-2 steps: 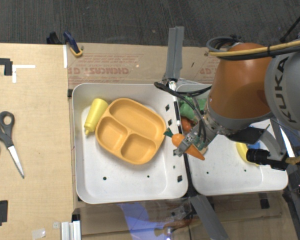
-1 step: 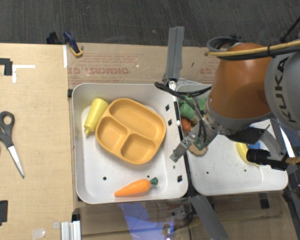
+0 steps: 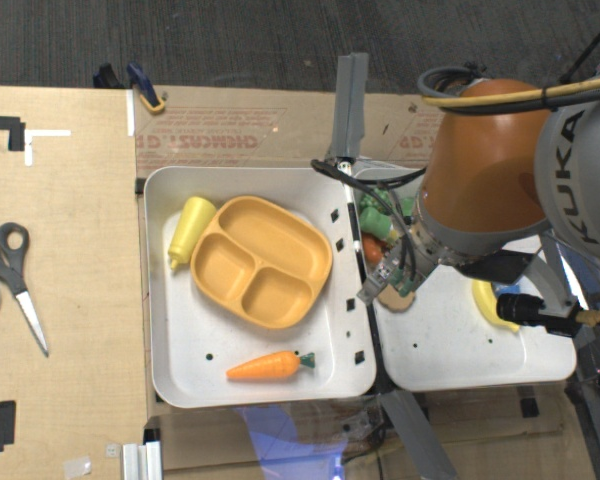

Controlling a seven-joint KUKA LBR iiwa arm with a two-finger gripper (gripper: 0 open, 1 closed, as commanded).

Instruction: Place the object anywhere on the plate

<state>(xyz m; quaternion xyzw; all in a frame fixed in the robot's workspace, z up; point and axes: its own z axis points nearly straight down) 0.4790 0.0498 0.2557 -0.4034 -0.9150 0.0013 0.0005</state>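
An orange plate point(image 3: 261, 261) with three compartments lies in the left bin point(image 3: 180, 363) with nothing on it. A yellow bottle-shaped toy point(image 3: 189, 231) lies against the plate's left rim. Below the plate, near the bin's front wall, rests a toy carrot point(image 3: 265, 367). My gripper point(image 3: 390, 286) reaches down into the right bin point(image 3: 460, 353) close to its left wall, over a small tan piece point(image 3: 396, 303). The arm's orange band hides much of that bin. Green point(image 3: 380, 218) and red point(image 3: 373, 251) toy pieces lie just behind the gripper.
A yellow object point(image 3: 488, 303) lies at the right bin's right side, partly under the arm. Scissors point(image 3: 15, 278) rest on the wooden bench at far left. A grey post point(image 3: 349, 108) stands behind the wall between the two bins.
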